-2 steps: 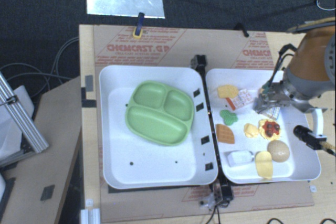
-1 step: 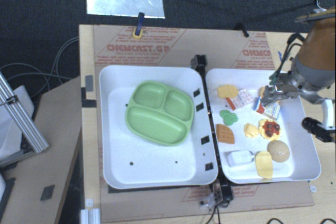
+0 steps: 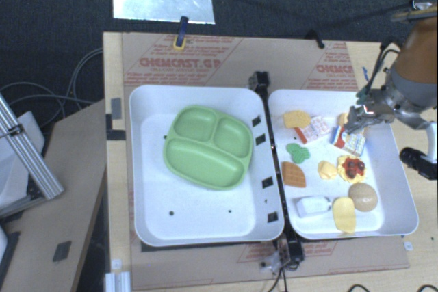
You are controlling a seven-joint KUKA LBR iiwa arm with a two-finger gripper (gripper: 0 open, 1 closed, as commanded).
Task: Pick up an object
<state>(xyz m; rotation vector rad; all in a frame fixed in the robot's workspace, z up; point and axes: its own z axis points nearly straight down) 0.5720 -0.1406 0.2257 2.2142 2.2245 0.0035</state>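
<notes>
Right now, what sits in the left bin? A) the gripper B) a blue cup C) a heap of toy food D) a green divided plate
D: the green divided plate lies alone in the left bin, while the toy food pieces are scattered in the right bin, where the gripper reaches in.

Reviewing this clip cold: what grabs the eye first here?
The green divided plate lies alone in the left bin. The right bin holds a scatter of small toy foods, and the gripper hangs over that bin's far right part, above a small packet.
</notes>
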